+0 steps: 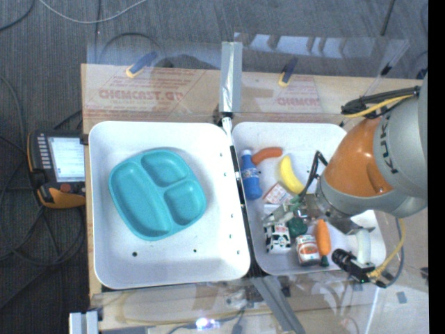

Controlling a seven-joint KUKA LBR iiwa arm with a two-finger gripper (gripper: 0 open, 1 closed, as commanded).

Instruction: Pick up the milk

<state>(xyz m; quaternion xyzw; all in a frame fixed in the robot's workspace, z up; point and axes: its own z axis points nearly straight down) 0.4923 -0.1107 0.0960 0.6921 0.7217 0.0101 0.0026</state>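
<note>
Reaching in from the right, the big grey arm (389, 165) with its orange band covers a good chunk of the right bin (306, 132), and its wrist sits low over the clutter there. Left bin (104, 256) is next in size, and it's got a teal divided plate (158, 193) lying flat in the middle, three compartments, nothing in them.

Then the small stuff, all in the right bin. Blue bottle (249, 175) lies along the left wall, with an orange-red sausage-looking thing (267, 154) just beside its top end. Yellow banana (290, 174) is right of that, close to the arm. A white and red packet (275, 194) sits just below the banana.

The milk (278, 239) is a small carton with black cow spots, near the front of the right bin, just left of a little can (306, 249) and a carrot (323, 236).

The gripper (297, 214) is down just above and to the right of the milk, near something dark green. Honestly can't tell whether it's clamped on anything or not, too much stuff jammed together there.
</note>
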